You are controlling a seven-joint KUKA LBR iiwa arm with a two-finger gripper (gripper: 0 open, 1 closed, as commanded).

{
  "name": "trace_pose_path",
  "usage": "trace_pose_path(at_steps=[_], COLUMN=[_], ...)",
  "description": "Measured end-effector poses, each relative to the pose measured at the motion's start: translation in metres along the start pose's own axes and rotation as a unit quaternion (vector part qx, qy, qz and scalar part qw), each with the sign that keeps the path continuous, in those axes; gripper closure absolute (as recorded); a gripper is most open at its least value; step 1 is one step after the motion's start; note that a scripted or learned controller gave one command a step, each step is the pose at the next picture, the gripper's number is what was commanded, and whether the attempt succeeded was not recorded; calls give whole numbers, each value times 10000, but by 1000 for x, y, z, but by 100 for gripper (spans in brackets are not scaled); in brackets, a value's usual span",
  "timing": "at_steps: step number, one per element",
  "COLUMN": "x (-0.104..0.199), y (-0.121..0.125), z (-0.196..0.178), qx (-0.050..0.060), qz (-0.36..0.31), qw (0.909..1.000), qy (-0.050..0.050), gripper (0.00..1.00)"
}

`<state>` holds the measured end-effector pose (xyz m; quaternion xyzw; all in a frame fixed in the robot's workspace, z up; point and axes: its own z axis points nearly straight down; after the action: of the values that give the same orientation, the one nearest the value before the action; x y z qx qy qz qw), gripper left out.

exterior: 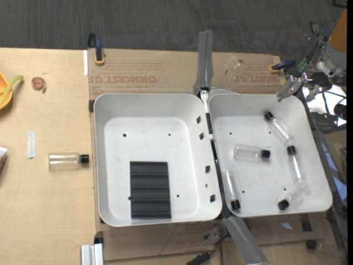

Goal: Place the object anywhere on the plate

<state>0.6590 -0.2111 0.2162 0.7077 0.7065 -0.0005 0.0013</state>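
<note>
A black ridged plate [149,190] lies flat in the front part of the left bin [110,115]. Several clear vials with black caps lie scattered in the right bin [242,112]: one near the back right [276,125], one in the middle [251,153], one along the right side [294,162], one at the front left [230,189] and one in the front right corner [292,196]. My gripper [289,88] hangs over the back right corner of the right bin, apart from all the vials, with nothing seen in it.
Another clear vial [68,159] lies on the wooden bench left of the bins. Blue clamps [95,46] [281,66] hold the cardboard behind the bins. A yellow object [5,90] and a small pink disc [37,83] sit at the far left.
</note>
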Motion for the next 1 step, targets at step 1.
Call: trace_pose_path(at_steps=[1], x=[-11], y=[0], z=[-60], qx=[-1], qz=[-432], qw=[9991], qy=[0], gripper=[0])
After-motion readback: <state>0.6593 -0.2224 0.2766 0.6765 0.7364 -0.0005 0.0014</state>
